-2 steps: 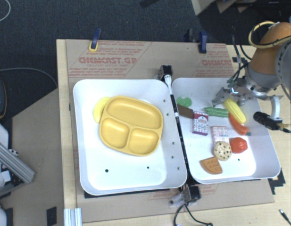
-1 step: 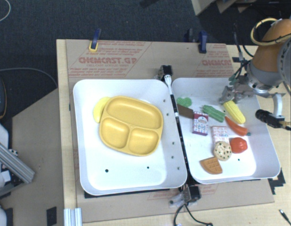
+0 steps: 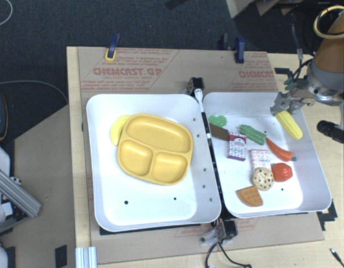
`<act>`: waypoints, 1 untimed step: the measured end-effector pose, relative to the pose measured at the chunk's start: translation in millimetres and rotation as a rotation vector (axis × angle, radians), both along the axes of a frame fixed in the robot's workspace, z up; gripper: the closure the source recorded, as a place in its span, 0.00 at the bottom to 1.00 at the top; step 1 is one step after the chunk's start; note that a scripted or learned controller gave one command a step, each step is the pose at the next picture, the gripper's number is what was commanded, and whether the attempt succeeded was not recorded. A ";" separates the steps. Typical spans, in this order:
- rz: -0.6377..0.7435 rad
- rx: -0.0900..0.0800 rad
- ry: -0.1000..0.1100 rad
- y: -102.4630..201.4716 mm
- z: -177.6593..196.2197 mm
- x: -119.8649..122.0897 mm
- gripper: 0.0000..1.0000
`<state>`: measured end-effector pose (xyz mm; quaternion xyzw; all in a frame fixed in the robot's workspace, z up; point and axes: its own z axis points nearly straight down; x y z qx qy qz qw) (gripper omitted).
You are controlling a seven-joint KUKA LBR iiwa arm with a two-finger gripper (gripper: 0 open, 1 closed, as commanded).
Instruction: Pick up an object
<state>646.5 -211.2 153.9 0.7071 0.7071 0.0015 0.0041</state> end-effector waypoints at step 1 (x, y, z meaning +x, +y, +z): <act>0.001 -0.001 -0.002 -5.8 64.0 4.7 1.00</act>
